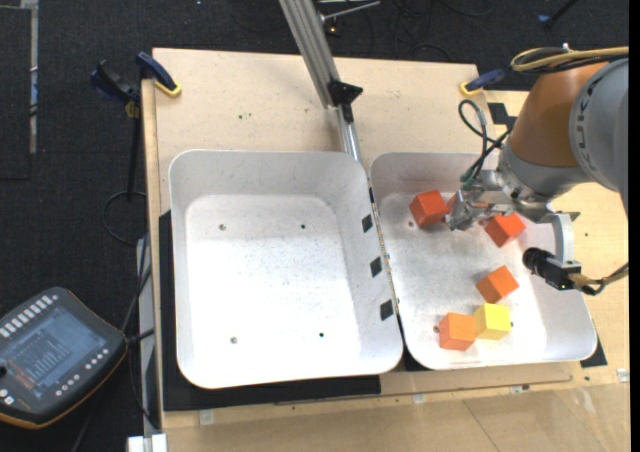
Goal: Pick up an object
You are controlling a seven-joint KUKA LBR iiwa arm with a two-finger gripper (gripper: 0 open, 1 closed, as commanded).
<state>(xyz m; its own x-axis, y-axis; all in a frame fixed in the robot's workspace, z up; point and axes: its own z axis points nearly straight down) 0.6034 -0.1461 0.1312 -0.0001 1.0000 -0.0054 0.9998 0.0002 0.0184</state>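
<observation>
Nearest me, below my gripper [466, 215], an orange cube [457, 330] touches a yellow cube [494, 321] in the right bin [420, 270]; another orange block [497, 284] lies between them and the tool. A red-orange block [505, 229] sits just right of the gripper, a red cube [430, 209] just left. I cannot tell the tool's state.

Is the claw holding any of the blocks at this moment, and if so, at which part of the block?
It cannot be told. The claw sits low in the right white bin, between two red-orange blocks, but no block is visibly held.
</observation>
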